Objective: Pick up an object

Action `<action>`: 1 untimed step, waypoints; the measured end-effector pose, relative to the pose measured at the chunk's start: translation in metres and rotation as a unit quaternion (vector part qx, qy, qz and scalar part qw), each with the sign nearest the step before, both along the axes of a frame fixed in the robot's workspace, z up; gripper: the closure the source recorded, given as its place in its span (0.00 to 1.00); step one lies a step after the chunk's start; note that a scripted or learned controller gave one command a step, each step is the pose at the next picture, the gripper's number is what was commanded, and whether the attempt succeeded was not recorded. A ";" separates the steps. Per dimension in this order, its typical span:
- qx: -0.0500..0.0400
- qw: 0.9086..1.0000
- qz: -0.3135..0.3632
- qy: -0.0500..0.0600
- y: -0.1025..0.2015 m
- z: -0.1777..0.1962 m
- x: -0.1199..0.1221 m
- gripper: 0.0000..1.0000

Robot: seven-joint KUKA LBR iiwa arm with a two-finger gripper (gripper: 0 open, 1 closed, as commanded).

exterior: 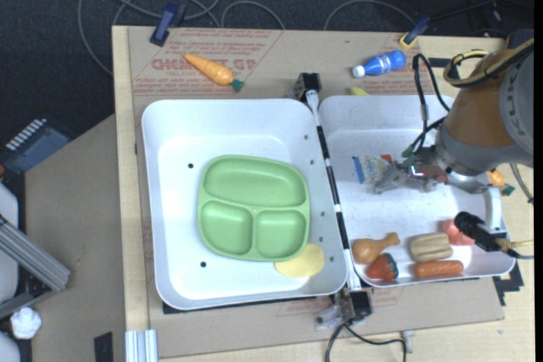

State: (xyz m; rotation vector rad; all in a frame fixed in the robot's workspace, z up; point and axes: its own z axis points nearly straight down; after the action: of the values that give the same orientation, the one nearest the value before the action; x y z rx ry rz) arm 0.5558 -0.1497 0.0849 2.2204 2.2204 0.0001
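My gripper (383, 180) hangs low over the upper middle of the right bin (373, 110), with the grey arm reaching in from the right. A small blue and white item (361, 169) lies right beside the gripper's tip; I cannot see whether they touch. Along the bin's front edge lie a toy drumstick (374, 247), a strawberry (383, 267), a hot dog bun (430, 247), a sausage (438, 270) and a small red piece (459, 236).
The left bin (170, 182) holds a green divided plate (253, 208) with a pale yellow piece (299, 264) at its front right corner. On the bench behind the bins lie a toy carrot (211, 69), a blue bottle (380, 64) and a blue clip (166, 23).
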 end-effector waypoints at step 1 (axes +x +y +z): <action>0.000 1.000 -0.001 0.002 -0.055 -0.001 -0.058 0.00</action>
State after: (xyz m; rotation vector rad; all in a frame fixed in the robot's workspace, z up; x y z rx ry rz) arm 0.4983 -0.2045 0.0844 2.2246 2.2195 -0.0030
